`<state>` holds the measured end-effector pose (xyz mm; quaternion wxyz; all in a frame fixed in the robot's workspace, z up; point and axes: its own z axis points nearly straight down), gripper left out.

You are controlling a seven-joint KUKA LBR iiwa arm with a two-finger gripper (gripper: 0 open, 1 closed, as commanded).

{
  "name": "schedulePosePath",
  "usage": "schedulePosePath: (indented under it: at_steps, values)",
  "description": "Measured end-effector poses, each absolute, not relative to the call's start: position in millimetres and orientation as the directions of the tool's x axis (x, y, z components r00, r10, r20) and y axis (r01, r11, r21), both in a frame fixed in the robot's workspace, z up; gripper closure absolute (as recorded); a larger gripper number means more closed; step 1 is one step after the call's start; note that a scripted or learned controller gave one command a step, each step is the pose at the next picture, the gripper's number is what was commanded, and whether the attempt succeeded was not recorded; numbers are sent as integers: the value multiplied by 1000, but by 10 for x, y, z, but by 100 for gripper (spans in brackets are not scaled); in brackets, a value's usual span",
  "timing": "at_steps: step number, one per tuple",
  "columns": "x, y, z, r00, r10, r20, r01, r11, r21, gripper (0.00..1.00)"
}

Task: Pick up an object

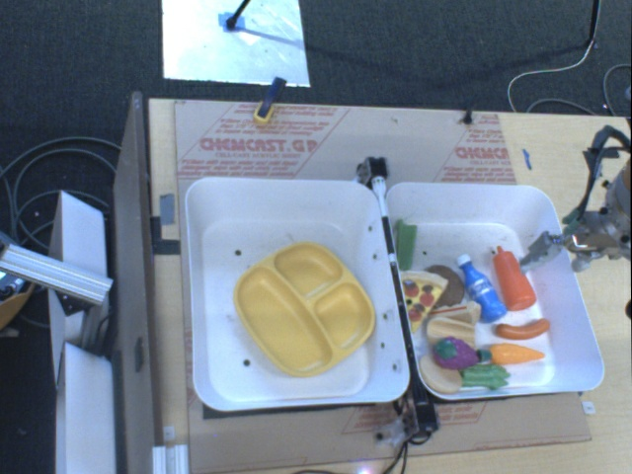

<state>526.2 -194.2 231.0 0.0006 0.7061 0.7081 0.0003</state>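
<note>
We cannot tell whether the fingers [549, 248] are spread or closed: they show as a small grey shape over the right rim of the right bin [553, 205], too blurred to read. Nothing is visible between them, so we judge them to be carrying nothing, and we cannot say if they touch the rim or hang just above it.

Nearest to them lies the orange bottle [513, 277], just to their left and a little nearer. Beside it stands the blue bottle [480, 286], and nearer still the sausage [524, 329] and the carrot [517, 355]. Further left sit the pizza slice [423, 295], a sandwich [453, 321], a purple piece [455, 352] and a green piece [484, 375], with a green stick [406, 244] against the divider.

The risks, as we judge them, come from crowding. The toys lie touching or overlapping, so a descent on one could nudge its neighbour or catch two at once. The bottles and sausage are rounded and may roll or slip out of a pinch. Starting so close to the bin wall, the arm could also strike the rim.

The left bin [212, 265] holds a yellow tray [303, 307]; both bins rest on the desk [326, 136].
</note>
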Motion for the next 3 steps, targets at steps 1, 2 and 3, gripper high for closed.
schedulePosePath:
  at_steps: [1, 2, 3]
  values:
    - [5966, -2066, 923, -8, 1000, -4, 1000, 8, 10, 0]
    - [5934, -2062, 1052, -7, 1000, -1, 1000, 7, 5, 100]
    - [6141, -1510, 1764, -9, 1000, -1, 1000, 9, 7, 100]
